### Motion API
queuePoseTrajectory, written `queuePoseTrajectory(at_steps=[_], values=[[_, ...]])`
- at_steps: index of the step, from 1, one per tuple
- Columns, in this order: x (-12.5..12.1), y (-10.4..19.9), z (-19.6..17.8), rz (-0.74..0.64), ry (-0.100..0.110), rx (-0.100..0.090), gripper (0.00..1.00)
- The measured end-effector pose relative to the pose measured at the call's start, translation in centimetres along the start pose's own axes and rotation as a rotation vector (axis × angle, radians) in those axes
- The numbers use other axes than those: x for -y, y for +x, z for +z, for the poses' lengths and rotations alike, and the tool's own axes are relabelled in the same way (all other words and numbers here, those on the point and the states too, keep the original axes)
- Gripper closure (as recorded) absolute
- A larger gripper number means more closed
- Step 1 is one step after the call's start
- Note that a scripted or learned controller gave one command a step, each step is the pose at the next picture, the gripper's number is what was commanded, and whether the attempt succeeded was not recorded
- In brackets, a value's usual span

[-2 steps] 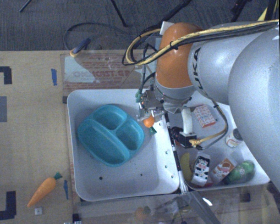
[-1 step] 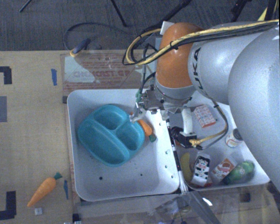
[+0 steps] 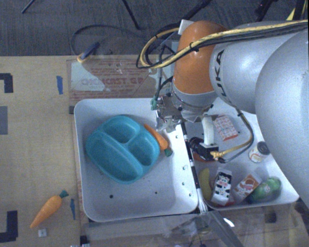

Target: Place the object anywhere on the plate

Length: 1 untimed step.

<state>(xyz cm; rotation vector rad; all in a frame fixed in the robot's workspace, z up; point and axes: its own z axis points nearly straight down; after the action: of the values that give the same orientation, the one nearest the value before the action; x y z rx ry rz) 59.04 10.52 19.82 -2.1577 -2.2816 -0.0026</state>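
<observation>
A teal plate (image 3: 122,154) with three sections sits in the white left bin (image 3: 132,202) at the frame's centre. An orange carrot (image 3: 158,138) with a green end lies at its right rim. Another orange carrot (image 3: 46,211) with a green top lies on the tan bench (image 3: 29,165), lower left. The arm (image 3: 254,76) is grey with an orange band. In the right bin, a black-and-white carton (image 3: 222,186) stands beside a green ball (image 3: 268,188).

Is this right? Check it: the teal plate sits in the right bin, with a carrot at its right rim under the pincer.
One detail is off. The camera view shows the plate in the left bin, not the right one. The rest stands: a carrot lies at the plate's right rim, just under the pincer.
</observation>
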Motion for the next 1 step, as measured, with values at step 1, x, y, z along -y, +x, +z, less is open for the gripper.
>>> queuePoseTrajectory(at_steps=[1], values=[[-0.28, 7.79, 2.65, 0.148, 0.0, 0.001, 1.0]])
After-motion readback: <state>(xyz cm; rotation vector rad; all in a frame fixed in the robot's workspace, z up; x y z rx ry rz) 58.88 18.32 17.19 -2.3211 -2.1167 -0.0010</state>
